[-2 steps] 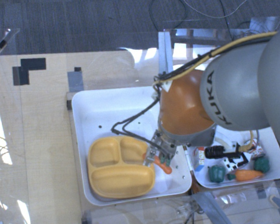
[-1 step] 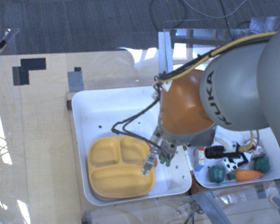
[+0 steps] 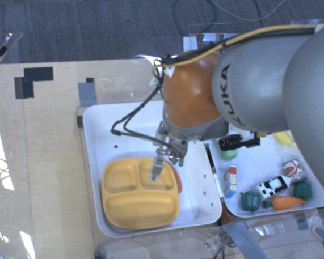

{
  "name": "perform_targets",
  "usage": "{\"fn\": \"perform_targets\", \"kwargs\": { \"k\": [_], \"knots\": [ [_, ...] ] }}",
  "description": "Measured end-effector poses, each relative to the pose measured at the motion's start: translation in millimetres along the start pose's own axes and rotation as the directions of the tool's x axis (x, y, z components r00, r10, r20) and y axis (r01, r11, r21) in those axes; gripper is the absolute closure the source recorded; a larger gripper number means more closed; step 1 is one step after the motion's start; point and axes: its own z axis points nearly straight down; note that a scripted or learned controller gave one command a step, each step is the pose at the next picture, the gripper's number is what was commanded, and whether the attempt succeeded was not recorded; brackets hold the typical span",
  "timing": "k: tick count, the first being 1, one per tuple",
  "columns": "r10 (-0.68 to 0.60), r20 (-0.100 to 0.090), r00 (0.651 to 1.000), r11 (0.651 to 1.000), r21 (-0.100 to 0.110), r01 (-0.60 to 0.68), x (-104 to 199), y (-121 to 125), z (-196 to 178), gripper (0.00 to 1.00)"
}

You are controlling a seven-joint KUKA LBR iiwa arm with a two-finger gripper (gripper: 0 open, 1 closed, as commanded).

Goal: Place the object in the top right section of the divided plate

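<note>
A yellow divided plate (image 3: 140, 209) lies in the left white bin (image 3: 101, 123), with two small sections at its far side and one long section in front. My gripper (image 3: 157, 169) hangs low over the plate's top right section, reaching down from the orange wrist band (image 3: 190, 97). A thin reddish-orange sliver (image 3: 179, 181) shows at the plate's right rim, just right of the gripper; I cannot tell what it is or whether it rests in the section. Nothing can be made out as held.
The right bin (image 3: 322, 199) holds several small items: a black-and-white cow toy (image 3: 272, 186), an orange carrot (image 3: 286, 202), green pieces (image 3: 250, 201), a small red-and-white packet (image 3: 231, 177). The big grey arm (image 3: 277, 81) covers that bin's far part. A black cable (image 3: 132, 120) loops above the left bin.
</note>
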Motion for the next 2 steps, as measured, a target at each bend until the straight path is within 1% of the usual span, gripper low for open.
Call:
{"fn": "perform_targets", "kwargs": {
  "k": [1,2],
  "knots": [
    [0.000,0.000,1.000,1.000,0.000,0.000,0,0,0,0.00],
    [0.522,0.002,0.853,0.853,-0.007,-0.522,14,70,69,0.00]
  ]
}}
